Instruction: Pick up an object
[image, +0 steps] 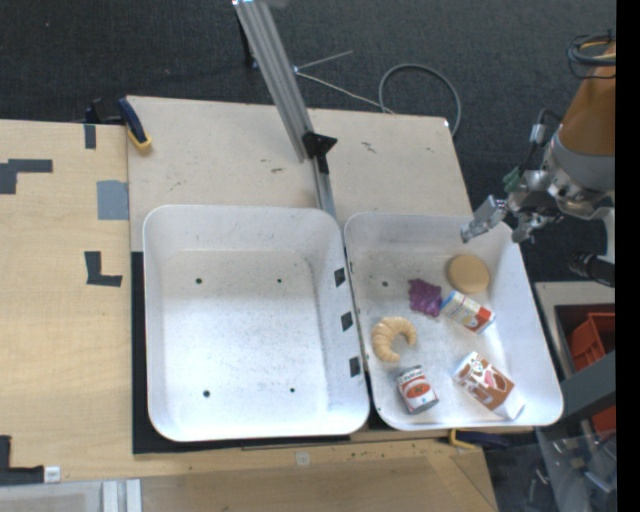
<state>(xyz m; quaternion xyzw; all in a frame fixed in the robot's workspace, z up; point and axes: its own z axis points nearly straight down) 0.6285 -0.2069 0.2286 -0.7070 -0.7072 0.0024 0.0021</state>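
Camera view shows the gripper spread apart and holding nothing above the right bin rim, likely poised to descend toward the tan round.

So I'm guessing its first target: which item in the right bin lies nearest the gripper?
The round tan bun, at the bin's far right corner, just below the gripper. The purple piece, croissant, can and cartons lie farther away.

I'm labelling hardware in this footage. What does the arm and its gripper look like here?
The arm enters at the right edge: an orange band above a rounded grey wrist section. Below it sits dark mounting hardware with small cables and a greenish fitting. The two-finger gripper is slim, light grey metal, pointing toward the right-hand shallow white bin.
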